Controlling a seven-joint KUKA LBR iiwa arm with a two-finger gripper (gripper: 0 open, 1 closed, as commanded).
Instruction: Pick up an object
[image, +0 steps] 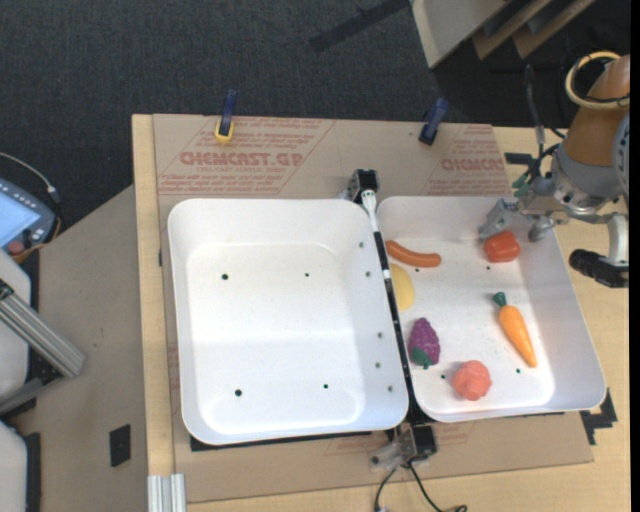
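The arm (598, 110) is cut off by the right edge.

Red printed lettering is seen on the brown cardboard sheet (300, 150) that lies under the two bins on the surface. In the upper left part of the frame, just above the left bin, the large word can be read roughly as "CHEMCAST GP", with smaller lines of red print above and below it that are too small to be read. A second red imprint is seen upper right of centre, above the right bin; it is too blurred to be read.
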